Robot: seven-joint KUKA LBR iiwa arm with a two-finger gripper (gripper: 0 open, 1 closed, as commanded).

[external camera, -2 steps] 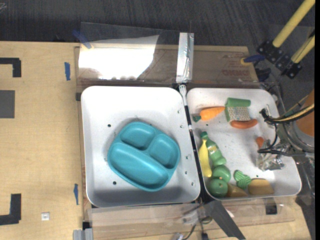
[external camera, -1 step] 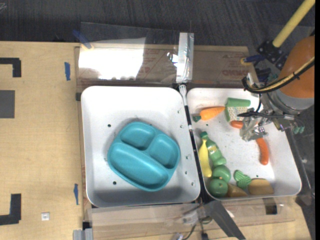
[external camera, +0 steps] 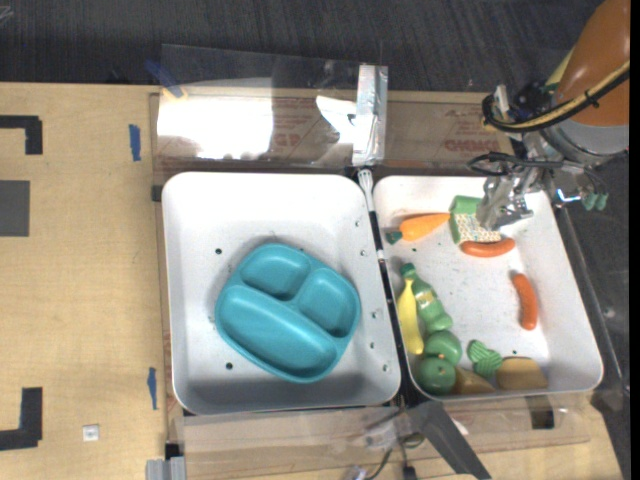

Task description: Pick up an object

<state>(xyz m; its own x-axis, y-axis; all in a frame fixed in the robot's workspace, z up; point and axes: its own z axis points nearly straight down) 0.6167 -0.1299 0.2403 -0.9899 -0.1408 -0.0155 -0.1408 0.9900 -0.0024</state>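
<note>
Nearest you, along the front wall of the right bin, sits a cluster of toy food: a green apple-like fruit in the front-left corner, a small green leafy piece just right of it, and a tan bread-like piece beside that. Just behind the apple you have a yellow banana lying lengthwise against the bin's left wall, with a green bottle-shaped toy touching its right side. Further right, well apart from that group, an orange-red sausage lies alone near the right wall. Toward the back of the same bin, a carrot points left near the divider, a green-and-white block stands just right of it, and a second red sausage lies crosswise just in front of the block. Your gripper hangs over this back group, directly above the block and the red sausage; you cannot tell from this angle whether its fingers are spread or pressed together, and nothing can be seen pinched between them. The arm, grey with its orange band, comes in from the upper right. In the left bin a teal divided tray lies tilted across the middle.
</note>
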